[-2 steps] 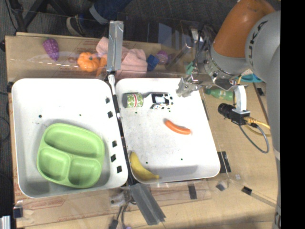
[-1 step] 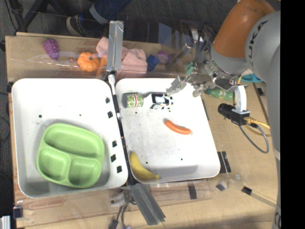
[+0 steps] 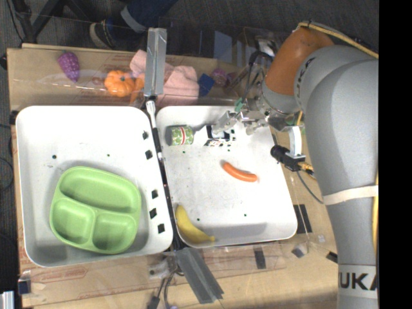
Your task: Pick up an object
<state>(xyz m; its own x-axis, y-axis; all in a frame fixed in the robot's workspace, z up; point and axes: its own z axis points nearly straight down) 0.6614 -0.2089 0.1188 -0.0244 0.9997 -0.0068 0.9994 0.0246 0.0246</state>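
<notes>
A small can (image 3: 181, 135) with a green label was found lying on its side in the right bin (image 3: 277, 205), close against that bin's far-left corner, its long axis running left to right across the view. The gripper (image 3: 221, 132) was positioned just to the can's right; whether it was spread or closed could not be determined. Elsewhere in the same bin, an orange sausage (image 3: 239, 171) lay mid-floor, and a banana (image 3: 190, 228) lay at the near-left corner.
</notes>
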